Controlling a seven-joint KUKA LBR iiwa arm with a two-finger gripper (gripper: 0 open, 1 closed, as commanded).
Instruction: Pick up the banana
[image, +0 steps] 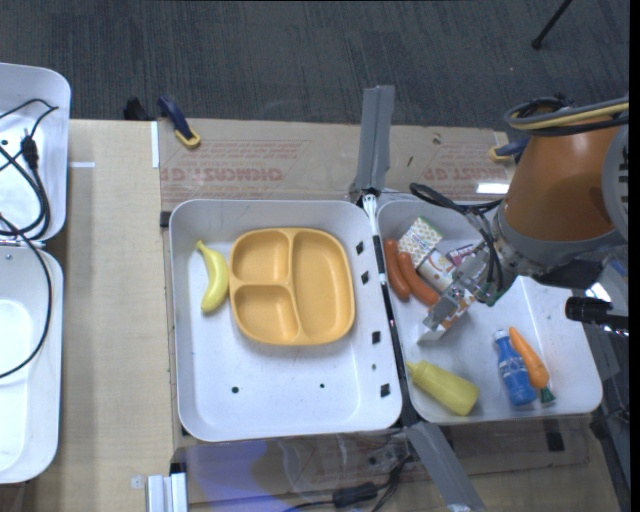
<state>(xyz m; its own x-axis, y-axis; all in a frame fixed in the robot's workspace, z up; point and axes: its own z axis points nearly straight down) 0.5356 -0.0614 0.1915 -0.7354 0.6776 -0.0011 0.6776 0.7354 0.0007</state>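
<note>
arm (560, 190) over right bin (575, 400) | hand (447, 312) angled down-left — seemingly empty

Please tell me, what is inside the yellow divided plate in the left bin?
The yellow divided plate shows three bare compartments. The banana lies on the left bin floor, beside the plate's left edge, not inside it. The bin floor under the plate is covered.

The banana (212, 277) is yellow, whole and unpeeled. It lies flat on the floor of the left bin (280, 400), near the bin's left wall. Its curve bows toward that wall. Its right side lies just beside the yellow tray (293, 285).
</note>
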